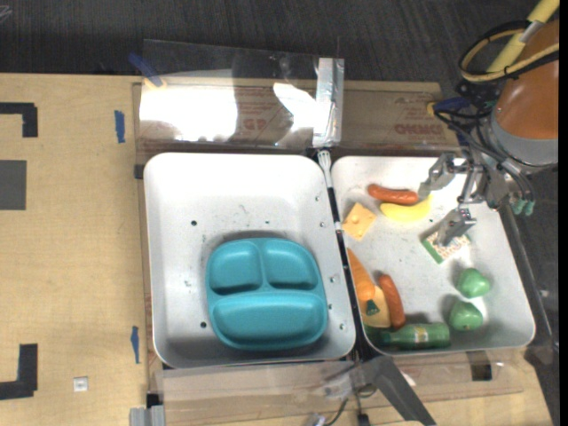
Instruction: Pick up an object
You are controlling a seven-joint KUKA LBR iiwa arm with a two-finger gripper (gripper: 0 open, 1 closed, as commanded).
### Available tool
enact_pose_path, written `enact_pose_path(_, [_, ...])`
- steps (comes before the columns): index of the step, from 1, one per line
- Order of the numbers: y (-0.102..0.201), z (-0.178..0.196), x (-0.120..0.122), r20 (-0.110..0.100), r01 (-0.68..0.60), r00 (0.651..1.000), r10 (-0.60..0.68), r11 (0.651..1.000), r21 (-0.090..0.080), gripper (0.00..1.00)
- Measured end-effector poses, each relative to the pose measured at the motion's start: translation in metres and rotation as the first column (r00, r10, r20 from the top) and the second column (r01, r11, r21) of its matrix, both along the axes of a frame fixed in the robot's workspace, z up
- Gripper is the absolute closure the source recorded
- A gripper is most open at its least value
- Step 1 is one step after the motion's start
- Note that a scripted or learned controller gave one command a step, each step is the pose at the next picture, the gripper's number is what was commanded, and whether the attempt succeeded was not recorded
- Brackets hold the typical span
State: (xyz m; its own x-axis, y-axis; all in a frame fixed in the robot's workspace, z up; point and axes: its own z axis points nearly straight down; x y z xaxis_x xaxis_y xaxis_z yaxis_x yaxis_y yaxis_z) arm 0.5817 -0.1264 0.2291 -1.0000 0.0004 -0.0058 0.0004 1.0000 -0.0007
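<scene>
Right now I see my gripper (453, 204) hanging over the upper part of the right bin (524, 327), its two fingers (435, 177) spread apart with nothing between them. One finger reaches toward the yellow banana (404, 209), the other sits just above a small green-and-white card (445, 247) lying flat on the bin floor. A red sausage (390, 193) lies touching the banana's upper edge, and a yellow cheese wedge (358, 221) rests just left of them, near the divider. Along the left side of this bin I make out an orange carrot (366, 287) with a second red sausage (392, 298) beside it. A green bottle (417, 334) lies along the lower wall, and two green round fruits (473, 283) sit in the lower right corner. The left bin (177, 185) holds a teal divided tray (264, 293) in its lower half. Both bins rest on the wooden surface (71, 238).
</scene>
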Motion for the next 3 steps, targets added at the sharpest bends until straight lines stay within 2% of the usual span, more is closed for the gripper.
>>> enact_pose_path(1, [-0.011, -0.119, -0.026, -0.014, 0.109, 0.994, -0.109, 0.994, 0.003, 0.00])
enact_pose_path(2, [0.019, -0.139, -0.070, 0.011, 0.223, 0.975, -0.223, 0.975, 0.001, 0.00])
enact_pose_path(3, [-0.010, -0.140, -0.011, 0.009, 0.182, 0.983, -0.182, 0.983, 0.001, 0.00])
